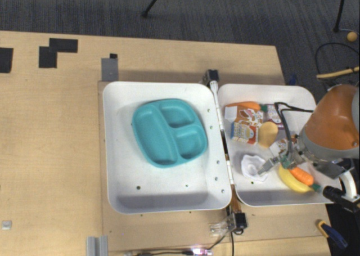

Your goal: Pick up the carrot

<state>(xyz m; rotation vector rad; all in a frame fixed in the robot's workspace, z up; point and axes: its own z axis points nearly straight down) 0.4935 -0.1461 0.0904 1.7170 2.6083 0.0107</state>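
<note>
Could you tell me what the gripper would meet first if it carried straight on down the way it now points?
Probably the carrot, lying on the banana just below the gripper in the right bin; depth is hard to judge here.

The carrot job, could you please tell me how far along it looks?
Done: the end effector has reached the right bin, beside the carrot. In hand: nothing visibly gripped; the carrot lies on the banana. Left: grasping and lifting it.
</note>
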